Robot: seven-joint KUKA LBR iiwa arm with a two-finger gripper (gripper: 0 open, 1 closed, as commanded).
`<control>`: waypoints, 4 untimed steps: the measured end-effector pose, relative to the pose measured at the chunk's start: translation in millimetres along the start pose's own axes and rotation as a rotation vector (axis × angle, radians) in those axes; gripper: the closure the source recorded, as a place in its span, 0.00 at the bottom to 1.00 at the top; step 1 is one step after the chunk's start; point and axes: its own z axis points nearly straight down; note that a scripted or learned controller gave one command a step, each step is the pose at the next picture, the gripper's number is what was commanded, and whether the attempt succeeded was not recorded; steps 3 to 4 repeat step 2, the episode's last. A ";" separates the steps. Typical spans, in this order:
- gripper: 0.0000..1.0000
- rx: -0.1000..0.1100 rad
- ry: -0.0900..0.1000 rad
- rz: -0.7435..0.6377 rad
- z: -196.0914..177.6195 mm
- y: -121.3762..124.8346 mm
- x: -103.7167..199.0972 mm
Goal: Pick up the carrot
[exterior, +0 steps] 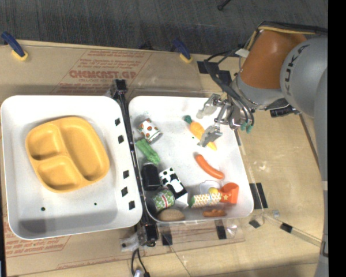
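The jaws (210,120) hang over the upper right part of the right bin (236,154), spread apart, with nothing visible between them. One finger (210,104) points up-left and the other finger (212,134) points down-left toward the bin floor. The carrot (194,127) lies just left of the jaws on the white floor, orange with a green top at its upper-left end, its lower end close to the lower finger; whether they touch cannot be told. A small yellow piece (211,146) shows just below that finger. Below the jaws lies a sausage (209,166), slanting down to the right, apart from the carrot. Further below, along the bin's near wall, sit a red cup (229,193), a patterned tube (205,199), a brown potato (172,214) and a green can (164,201). To the lower left of the jaws are a black-and-white cow toy (174,183) and a black block (150,176); to the left are a green pod (147,152) and a small can (149,130). Well to the left, the left bin (23,212) holds a yellow tray (66,153). The arm (288,68) comes in from the right, its orange band just above the jaws. Both bins rest on the surface (288,178).
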 end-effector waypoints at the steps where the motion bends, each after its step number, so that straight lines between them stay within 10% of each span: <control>1: 0.00 -0.001 -0.013 0.006 70.2 6.6 -25.8; 2: 1.00 0.000 -0.017 -0.003 58.8 8.8 -27.4; 4: 1.00 0.000 -0.017 -0.003 58.8 8.8 -27.4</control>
